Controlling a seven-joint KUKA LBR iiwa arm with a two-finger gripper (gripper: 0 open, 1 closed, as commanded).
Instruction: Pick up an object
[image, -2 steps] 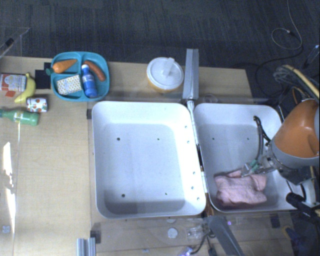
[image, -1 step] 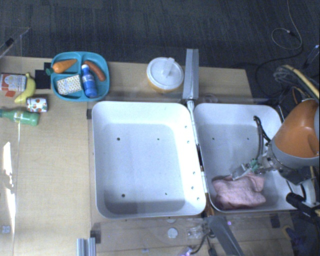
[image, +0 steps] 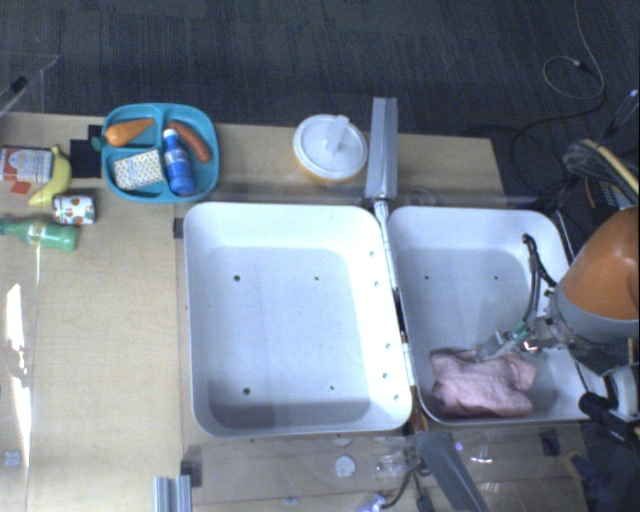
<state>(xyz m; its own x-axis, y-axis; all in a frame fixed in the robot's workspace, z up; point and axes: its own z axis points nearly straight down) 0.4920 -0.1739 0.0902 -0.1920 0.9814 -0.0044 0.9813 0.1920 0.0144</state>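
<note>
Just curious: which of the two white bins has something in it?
The right bin: a pink cloth lies in its near corner, by the gripper.

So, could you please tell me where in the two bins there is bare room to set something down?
The left shallow white bin is bare wall to wall. In the right shallow white bin, the far half is free, from the centre divider to the right wall. Its near right corner is crowded: the crumpled pink cloth lies there with the hand just above it.
</note>
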